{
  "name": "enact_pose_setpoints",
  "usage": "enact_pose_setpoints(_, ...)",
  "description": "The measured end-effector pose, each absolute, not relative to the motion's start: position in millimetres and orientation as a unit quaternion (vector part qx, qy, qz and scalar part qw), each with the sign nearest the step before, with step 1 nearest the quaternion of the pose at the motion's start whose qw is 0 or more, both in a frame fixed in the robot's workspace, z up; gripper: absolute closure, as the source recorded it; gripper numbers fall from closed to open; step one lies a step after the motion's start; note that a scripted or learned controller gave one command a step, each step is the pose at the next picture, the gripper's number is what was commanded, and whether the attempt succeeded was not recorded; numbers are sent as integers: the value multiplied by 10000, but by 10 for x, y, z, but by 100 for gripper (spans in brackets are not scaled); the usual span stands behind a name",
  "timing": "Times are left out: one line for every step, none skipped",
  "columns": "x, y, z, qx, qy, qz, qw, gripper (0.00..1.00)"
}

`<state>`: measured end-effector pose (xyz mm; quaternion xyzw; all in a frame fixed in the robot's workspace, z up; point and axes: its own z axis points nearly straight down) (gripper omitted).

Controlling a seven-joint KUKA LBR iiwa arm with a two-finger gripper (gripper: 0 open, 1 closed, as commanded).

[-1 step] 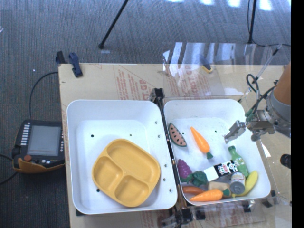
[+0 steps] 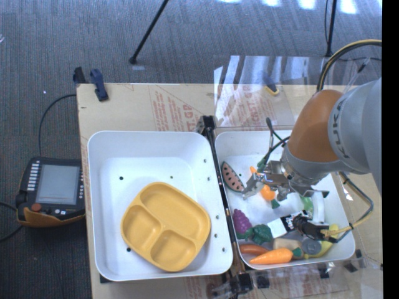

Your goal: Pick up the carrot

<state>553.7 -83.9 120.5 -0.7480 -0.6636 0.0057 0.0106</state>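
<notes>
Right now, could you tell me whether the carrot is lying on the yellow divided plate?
No, the carrot lies among other toy foods by the near edge of the right bin, while the yellow plate sits in the left bin.

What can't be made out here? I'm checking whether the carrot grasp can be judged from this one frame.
- Gripper: its opening is too small and cluttered to read in the camera view.
- Right white bin: the grey arm with the orange band covers its far right part.
- Orange toy carrot: lies clear at the near wall, apart from the gripper.
</notes>
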Motion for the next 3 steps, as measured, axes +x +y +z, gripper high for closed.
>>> enact_pose_setpoints(5684,-1490,840,-7571,-6533,39,42,0)
enact_pose_setpoints(5688,-1481,948,-7588,-6513,24,72,100)
enact_pose_setpoints(5527,-403,1899,-7162,-6979,-22,17,100)
